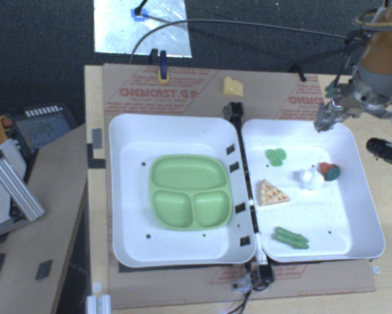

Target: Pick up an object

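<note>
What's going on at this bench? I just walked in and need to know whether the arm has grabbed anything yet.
Nothing visibly grabbed yet. The gripper hangs over the far right corner of the right bin, with no object seen in it. The toy items lie loose in that bin: a green piece, a pizza slice, a white piece, a red-and-green piece and a green bean pod. The left bin holds a green divided plate.
</note>
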### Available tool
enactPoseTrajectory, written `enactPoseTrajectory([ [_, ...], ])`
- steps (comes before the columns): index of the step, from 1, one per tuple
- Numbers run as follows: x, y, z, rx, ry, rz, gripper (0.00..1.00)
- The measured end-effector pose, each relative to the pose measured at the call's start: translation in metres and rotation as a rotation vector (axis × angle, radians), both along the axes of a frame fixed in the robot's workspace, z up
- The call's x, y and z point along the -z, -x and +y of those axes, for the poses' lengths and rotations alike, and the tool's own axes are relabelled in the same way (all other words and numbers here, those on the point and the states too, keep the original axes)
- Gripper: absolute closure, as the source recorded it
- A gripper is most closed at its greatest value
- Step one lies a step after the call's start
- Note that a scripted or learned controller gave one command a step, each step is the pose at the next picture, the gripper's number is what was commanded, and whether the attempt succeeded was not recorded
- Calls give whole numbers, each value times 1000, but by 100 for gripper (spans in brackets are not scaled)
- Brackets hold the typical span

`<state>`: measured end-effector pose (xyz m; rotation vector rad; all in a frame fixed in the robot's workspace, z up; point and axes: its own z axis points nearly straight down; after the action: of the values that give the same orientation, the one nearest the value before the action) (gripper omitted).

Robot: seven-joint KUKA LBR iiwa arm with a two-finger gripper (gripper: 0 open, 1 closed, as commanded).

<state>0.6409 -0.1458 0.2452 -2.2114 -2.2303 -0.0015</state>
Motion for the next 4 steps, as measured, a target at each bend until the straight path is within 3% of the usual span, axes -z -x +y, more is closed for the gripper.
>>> enactPoseTrajectory([
  [3,-12,31,156,-1,0,0,100],
  [4,3,51,200,0,0,2,100],
])
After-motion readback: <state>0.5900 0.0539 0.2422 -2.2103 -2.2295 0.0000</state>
